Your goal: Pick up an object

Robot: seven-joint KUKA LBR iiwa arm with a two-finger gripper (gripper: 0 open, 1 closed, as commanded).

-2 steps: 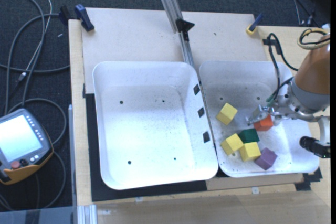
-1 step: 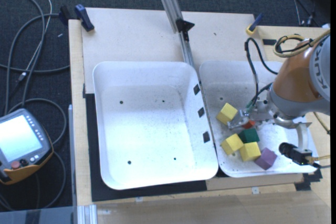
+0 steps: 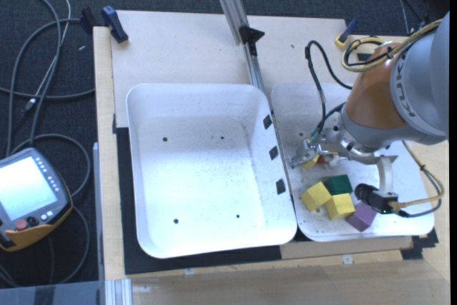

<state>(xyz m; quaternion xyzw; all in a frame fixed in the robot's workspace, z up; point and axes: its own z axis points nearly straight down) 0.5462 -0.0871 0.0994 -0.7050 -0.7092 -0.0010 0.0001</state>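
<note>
Grey KUKA arm [image 3: 428, 82], smooth rounded casing, broad orange band [image 3: 371, 100] above the wrist. Silver wrist flange below the band. Black cable [image 3: 319, 71] loops off the wrist; yellow cable [image 3: 364, 53] curls beside the orange section.

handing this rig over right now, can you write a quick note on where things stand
Gripper: low in the right bin, near its left side. Whether its fingers are open or shut can't be read from this angle; a small yellow piece sits right at the tip, but a grasp isn't confirmed.

Objects: a cluster in the right bin's near part. Two yellow blocks touching, a green block just behind them, a purple block to their right.

Left bin: white, with scattered dark specks on its floor.

Done: arm is down among the objects.
Left: confirm a grasp, then lift one object out.
</note>
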